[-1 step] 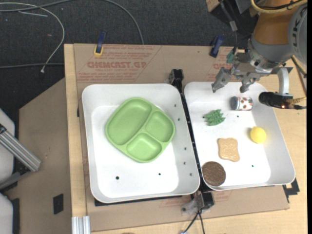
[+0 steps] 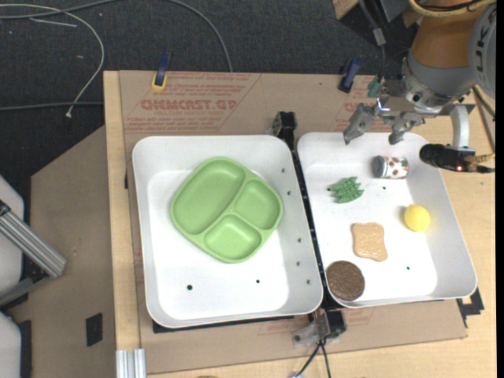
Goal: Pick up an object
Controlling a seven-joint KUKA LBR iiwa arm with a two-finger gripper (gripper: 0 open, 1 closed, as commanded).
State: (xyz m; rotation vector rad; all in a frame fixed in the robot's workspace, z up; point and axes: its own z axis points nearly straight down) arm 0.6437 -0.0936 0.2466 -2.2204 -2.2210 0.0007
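So your end effector [image 2: 376, 131] sits spread wide with nothing in it, hovering over the far rim of the right bin [image 2: 453, 246], probably lining up a descent. Nearest candidate is the small spotted object [image 2: 391, 167], just in front of it. The green leafy piece [image 2: 345, 189], yellow ball [image 2: 417, 218], cracker [image 2: 368, 241] and brown disc [image 2: 345, 279] lie farther from it.

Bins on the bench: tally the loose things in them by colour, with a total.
Green: 2, the divided plate in the left bin, the small leafy piece in the right bin
Yellow: 1, ball
Tan: 1, toast-shaped piece
Brown: 1, round disc
White with spots: 1, small item
Total: 6
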